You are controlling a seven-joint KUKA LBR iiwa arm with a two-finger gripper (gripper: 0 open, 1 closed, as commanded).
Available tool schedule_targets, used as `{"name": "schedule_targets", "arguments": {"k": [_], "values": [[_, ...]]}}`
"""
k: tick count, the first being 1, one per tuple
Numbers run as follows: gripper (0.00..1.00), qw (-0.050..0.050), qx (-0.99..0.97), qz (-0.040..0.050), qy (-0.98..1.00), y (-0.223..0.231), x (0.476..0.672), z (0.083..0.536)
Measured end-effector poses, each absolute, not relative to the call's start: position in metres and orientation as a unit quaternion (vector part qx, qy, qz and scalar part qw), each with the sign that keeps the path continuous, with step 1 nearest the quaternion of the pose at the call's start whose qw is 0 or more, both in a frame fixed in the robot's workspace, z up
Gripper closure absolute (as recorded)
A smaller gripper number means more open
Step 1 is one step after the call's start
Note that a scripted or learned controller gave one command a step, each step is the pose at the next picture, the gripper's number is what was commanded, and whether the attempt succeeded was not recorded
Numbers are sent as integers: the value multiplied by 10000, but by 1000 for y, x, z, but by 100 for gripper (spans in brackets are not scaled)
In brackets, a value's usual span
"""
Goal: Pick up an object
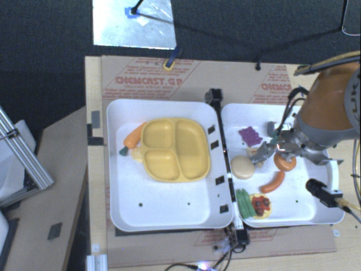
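Progress: You have not lifted anything yet, as far as this view shows; the gripper [269, 149] hangs low over the right bin [293, 212] with nothing visibly between its tips. The grasp and the lift are both left.
Tool state: You cannot tell from here whether the tips are apart or together; they blur into the metal of the wrist.
Nearest candidates: A round beige bun [243, 167] sits just below-left of the tool, an orange-red doughnut-like piece [285, 162] just to its right, a purple ridged piece [249, 135] just above-left.
Further off: A glossy sausage [272, 182] lies below the tool; a green pod [244, 202] and a small pizza-like piece [260, 204] lie beyond that.
Materials: Everything looks like smooth moulded plastic toy food.
Other bin: Well to the tool's left, a yellow divided plate [172, 149] and a carrot [134, 135] rest in the left bin [169, 208].
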State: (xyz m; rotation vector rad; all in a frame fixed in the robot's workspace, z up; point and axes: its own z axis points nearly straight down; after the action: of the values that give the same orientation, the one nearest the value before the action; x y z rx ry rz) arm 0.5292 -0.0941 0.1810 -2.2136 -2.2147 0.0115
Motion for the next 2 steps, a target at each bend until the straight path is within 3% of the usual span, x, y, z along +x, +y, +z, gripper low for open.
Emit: {"name": "schedule_targets", "arguments": {"k": [1,2], "values": [[0,-2,-7061,-5,-7082,-94,532,187],[0,16,-7067,8,-7075,-98,540,130]]}}
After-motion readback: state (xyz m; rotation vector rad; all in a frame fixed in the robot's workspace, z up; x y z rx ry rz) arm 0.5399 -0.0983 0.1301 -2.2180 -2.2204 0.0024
